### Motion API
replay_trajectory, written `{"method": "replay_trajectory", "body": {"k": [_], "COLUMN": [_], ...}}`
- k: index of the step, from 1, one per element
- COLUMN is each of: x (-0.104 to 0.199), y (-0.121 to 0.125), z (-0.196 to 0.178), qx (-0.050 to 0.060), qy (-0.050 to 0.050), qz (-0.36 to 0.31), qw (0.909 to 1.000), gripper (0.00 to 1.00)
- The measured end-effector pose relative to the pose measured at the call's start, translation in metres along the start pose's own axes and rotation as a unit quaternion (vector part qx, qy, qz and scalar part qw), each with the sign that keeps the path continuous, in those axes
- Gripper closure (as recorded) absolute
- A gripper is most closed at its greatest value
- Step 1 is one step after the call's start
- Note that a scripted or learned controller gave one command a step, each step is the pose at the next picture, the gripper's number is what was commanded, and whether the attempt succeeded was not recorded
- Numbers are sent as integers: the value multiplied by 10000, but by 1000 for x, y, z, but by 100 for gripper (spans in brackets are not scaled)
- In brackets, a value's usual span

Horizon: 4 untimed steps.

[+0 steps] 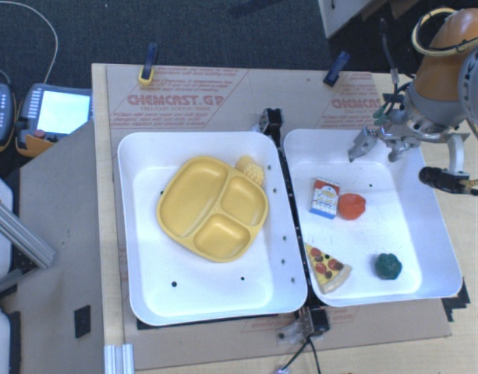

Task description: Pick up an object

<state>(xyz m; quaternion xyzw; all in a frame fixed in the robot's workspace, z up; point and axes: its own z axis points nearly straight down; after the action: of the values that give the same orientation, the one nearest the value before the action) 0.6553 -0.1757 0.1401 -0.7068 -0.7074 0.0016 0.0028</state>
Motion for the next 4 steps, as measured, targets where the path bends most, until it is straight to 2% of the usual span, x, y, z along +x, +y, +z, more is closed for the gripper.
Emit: {"method": "replay_trajectory", "body": {"k": [1, 2, 3, 4], "x": [1, 1, 4, 2], "y": [-1, 1, -3, -6], "z": [54, 38, -8, -72], "qx": [1, -41, -61, -75], "qy": [-1, -13, -17, -23], "qz": [-3, -7, 0, 0], "qw": [10000, 10000, 10000, 10000], "gripper": [0, 100, 100, 100]}}
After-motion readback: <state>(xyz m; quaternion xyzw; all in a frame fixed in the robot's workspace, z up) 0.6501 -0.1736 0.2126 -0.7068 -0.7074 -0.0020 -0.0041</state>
